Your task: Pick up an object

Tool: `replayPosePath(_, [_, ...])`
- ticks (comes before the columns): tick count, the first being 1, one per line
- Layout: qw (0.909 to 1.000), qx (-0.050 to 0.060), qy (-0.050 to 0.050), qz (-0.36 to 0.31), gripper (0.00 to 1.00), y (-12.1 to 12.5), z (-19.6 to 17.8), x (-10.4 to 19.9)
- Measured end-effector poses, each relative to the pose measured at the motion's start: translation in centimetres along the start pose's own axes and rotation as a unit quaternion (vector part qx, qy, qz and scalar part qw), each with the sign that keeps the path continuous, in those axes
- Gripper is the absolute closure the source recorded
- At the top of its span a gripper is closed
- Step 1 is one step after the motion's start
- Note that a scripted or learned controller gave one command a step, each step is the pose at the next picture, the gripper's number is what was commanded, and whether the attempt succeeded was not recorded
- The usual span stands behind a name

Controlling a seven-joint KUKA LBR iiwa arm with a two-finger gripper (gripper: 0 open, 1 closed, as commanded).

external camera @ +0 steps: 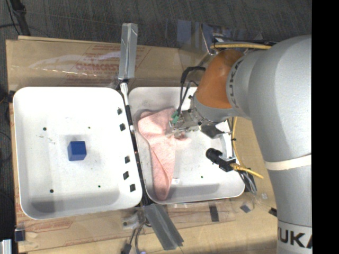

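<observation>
— Closest to the lens, what do you see?

— Grey arm, very large, coming in from the right side, with an orange band above the wrist. It bends down into the right bin.

— And the claw?

— Gripper sits low in the right bin, at the upper part of a pink cloth. It looks to be pressed against or into the cloth's top edge. How far apart the claw stands I cannot tell; the wrist and cables cover it, and the tips blur into the fabric. Whether any cloth is pinched between them I cannot tell either.

— Where does the cloth lie?

— Along the left side of the right bin, beside the divide between the two bins. It is bunched near the top and runs down in a long strip toward the bin's near edge.

— Anything else?

— Left bin holds a small blue cube, left of its middle, well apart from the arm. Both bins rest on a brown cardboard sheet. Black cables loop beside the wrist, and a yellow-tipped one sticks out near the right bin's right rim.
</observation>
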State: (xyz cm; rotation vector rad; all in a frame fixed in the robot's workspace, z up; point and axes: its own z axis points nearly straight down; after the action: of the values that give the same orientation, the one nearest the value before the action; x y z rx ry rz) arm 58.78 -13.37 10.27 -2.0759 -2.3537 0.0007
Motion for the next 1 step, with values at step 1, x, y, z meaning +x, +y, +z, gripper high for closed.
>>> replayPosePath(1, [1.0000,0.000,0.000,0.000,0.00,-0.01,0.00,-0.02])
